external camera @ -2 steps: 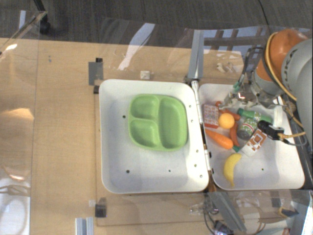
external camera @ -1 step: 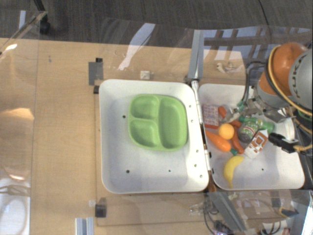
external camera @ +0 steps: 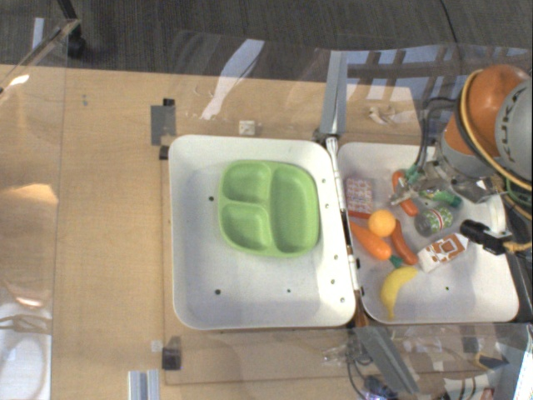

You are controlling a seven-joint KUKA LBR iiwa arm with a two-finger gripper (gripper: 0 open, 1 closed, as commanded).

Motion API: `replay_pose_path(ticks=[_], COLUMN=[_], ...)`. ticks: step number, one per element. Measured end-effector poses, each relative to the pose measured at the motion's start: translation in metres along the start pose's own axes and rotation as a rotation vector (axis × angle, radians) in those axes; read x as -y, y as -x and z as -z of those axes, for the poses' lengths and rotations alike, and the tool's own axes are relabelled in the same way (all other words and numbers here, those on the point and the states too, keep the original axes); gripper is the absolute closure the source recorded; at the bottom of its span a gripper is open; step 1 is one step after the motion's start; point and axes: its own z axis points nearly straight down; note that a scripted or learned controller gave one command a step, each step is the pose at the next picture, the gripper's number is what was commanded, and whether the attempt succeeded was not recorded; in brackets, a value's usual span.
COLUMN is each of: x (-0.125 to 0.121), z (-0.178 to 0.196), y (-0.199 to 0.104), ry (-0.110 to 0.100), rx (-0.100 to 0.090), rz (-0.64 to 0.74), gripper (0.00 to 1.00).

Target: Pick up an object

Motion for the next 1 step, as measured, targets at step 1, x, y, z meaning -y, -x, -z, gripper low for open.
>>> replay_pose_path(ticks=[1], x=[-0.0316], z=[0.0902], y=[-0.0784], ry=[-0.023], rx=[-0.014], rz=[-0.007], gripper=[1.00])
